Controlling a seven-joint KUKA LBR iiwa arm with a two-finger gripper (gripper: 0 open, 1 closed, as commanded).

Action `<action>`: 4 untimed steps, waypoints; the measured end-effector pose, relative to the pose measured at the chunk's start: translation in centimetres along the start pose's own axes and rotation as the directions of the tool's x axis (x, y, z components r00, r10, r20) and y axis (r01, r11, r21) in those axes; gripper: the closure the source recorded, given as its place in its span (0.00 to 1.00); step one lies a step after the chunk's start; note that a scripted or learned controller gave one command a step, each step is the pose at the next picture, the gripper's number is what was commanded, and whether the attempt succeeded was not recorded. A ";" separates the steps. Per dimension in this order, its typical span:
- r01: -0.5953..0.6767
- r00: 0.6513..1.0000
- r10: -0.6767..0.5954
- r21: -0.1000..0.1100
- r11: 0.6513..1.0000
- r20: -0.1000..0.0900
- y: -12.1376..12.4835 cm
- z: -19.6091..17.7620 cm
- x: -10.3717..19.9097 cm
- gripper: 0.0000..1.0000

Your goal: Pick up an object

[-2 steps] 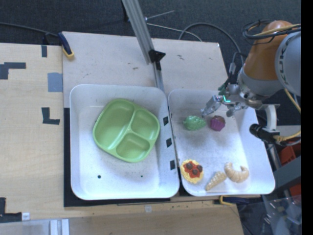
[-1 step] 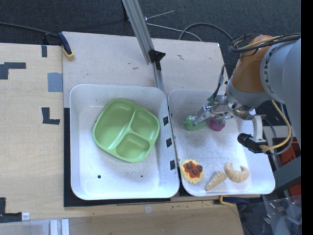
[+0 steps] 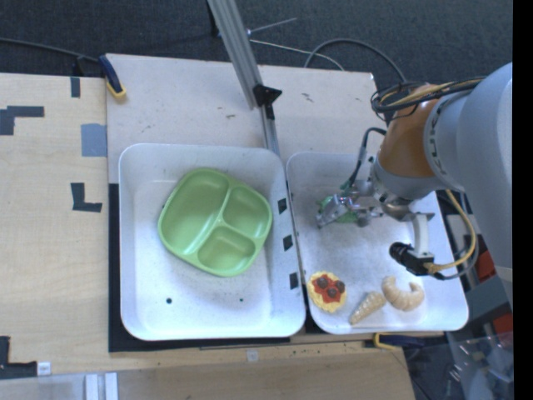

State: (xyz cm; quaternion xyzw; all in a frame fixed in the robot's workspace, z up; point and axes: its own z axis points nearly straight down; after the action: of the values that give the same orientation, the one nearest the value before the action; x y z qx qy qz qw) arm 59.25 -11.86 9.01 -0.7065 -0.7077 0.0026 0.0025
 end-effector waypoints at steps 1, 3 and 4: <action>0.002 1.000 -0.002 -0.004 1.000 -0.001 0.1 -1.3 0.1 1.00; 0.000 1.000 0.000 -0.012 1.000 0.001 0.5 -12.5 -0.6 1.00; 0.001 1.000 -0.001 -0.012 1.000 0.001 0.5 -17.8 -0.6 1.00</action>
State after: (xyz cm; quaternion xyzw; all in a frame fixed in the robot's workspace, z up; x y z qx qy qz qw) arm 59.91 -12.46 26.84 -0.7063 -0.7079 -0.0014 -0.0023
